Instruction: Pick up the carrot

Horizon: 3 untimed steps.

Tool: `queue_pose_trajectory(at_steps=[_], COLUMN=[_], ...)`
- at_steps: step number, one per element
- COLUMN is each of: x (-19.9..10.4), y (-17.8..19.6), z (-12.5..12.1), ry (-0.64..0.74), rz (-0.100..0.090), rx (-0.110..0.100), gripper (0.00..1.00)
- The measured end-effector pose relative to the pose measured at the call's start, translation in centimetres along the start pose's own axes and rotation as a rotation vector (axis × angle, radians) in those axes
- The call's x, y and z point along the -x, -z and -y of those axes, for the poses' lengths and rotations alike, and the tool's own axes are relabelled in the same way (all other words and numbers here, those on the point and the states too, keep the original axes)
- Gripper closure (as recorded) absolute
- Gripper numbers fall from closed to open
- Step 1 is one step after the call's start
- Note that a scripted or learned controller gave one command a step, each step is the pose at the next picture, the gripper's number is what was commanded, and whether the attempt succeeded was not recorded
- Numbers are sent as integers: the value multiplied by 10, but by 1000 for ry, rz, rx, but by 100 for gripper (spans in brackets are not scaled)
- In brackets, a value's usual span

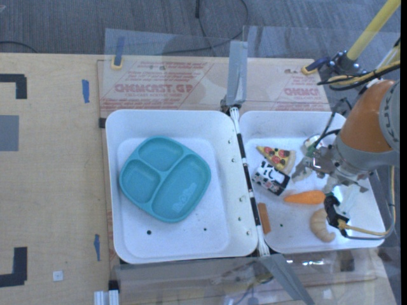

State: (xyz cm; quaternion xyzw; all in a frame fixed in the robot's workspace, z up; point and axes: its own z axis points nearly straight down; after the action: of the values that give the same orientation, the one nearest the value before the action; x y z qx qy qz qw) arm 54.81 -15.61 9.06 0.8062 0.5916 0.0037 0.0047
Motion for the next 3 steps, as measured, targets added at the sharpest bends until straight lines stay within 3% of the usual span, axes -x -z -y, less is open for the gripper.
queue_pose_trajectory(at_steps=[1, 2, 3], x=[-28, -32, -32], y=[1, 2, 12], z=[57, 75, 75], ry=[7, 247, 244], rz=[-3, -1, -7], rx=[0, 10, 10], gripper=[0, 0, 100])
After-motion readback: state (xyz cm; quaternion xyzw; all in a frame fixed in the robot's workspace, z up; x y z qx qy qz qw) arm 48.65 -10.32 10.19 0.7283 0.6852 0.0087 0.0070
